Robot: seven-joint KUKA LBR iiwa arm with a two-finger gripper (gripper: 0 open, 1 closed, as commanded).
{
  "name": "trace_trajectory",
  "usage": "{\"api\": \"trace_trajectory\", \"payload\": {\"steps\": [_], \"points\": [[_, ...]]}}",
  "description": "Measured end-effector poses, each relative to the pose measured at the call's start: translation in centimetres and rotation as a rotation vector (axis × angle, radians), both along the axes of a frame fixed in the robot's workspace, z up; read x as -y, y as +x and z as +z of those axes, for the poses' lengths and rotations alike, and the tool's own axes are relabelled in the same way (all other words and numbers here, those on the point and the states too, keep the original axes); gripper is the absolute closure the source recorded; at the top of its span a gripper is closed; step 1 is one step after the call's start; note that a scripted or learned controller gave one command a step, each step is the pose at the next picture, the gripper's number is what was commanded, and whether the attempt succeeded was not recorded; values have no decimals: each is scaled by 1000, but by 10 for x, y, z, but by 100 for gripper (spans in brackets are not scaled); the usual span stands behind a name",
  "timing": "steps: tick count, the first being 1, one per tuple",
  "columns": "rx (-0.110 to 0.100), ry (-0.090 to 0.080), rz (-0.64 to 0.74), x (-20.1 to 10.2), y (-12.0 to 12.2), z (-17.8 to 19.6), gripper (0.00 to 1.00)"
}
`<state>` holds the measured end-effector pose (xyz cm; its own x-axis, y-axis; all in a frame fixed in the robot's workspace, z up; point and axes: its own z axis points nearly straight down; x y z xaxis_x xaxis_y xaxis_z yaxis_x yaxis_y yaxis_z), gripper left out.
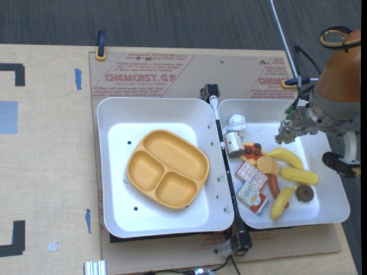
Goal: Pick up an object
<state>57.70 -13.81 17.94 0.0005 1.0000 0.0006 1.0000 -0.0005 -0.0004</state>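
My gripper (287, 132) hangs over the back part of the right bin (335, 211), pointing left and down, above the toy food. Nothing is seen between its tips. Below it lie a yellow banana (288, 156), a second yellow banana piece (299, 176), a third banana (280, 203), a red sausage (274, 185), a round cracker (266, 165), a brown round piece (304, 193), a red-and-orange toy (252, 151), a small can (233, 142), a white piece (237, 121) and patterned cards (251, 183).
The left bin (114, 119) holds a yellow three-compartment plate (167, 168). A black divider clamp (211, 91) sits between the bins at the back. Cardboard lies under both bins, and cables hang at the right by the arm.
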Motion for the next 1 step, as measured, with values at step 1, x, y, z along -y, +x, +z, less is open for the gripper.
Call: {"api": "trace_trajectory", "payload": {"steps": [1], "points": [[0,-1,0,72,-61,-2,100]]}}
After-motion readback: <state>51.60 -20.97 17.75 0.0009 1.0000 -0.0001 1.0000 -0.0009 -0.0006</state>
